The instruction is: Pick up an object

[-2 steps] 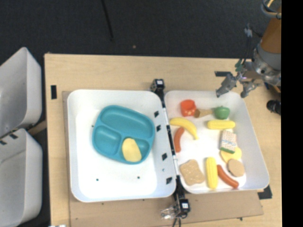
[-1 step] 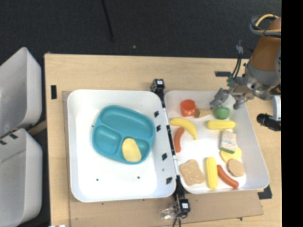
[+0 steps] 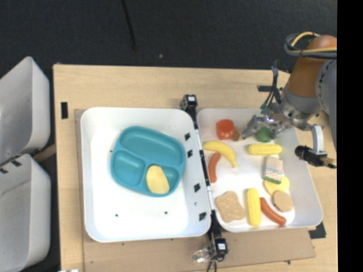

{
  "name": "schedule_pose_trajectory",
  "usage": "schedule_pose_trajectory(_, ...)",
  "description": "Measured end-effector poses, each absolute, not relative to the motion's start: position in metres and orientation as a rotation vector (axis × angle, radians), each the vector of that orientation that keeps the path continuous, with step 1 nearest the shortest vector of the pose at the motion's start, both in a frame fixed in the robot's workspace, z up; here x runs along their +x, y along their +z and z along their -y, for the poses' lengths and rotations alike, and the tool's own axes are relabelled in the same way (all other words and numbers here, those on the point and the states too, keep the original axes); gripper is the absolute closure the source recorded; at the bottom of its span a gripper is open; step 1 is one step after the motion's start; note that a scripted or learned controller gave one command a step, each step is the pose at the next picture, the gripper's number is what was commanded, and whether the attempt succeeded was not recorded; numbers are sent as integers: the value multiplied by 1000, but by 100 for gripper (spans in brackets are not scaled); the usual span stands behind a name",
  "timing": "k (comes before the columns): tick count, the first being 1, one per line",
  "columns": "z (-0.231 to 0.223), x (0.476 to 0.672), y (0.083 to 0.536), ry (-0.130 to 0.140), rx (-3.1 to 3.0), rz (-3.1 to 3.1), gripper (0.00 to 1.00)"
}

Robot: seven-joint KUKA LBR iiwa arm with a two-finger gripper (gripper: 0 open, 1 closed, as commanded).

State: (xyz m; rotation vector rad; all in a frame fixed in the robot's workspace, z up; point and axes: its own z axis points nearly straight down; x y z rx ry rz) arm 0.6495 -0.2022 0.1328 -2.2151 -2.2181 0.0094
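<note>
The arm (image 3: 311, 78) is cut off by the right edge, so its upper part cannot be followed. A green object (image 3: 264, 134) is partly covered by the gripper (image 3: 262, 124); its kind cannot be told. The sandwich-like piece (image 3: 274, 169) is too small for its layers to be made out. Small clips (image 3: 207, 254) at the worktop (image 3: 142, 84) front are blurred.

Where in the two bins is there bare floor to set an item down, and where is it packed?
Left bin: open floor below and left of the blue plate, which holds a yellow lemon. Right bin: a small gap between the banana and the sandwich. Crowded along its near edge around the bread, corn and sausage, and at the gripper.
</note>
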Motion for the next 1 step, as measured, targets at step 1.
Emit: schedule_pose_trajectory(1,204,649,97,7,-2219,2220,0)
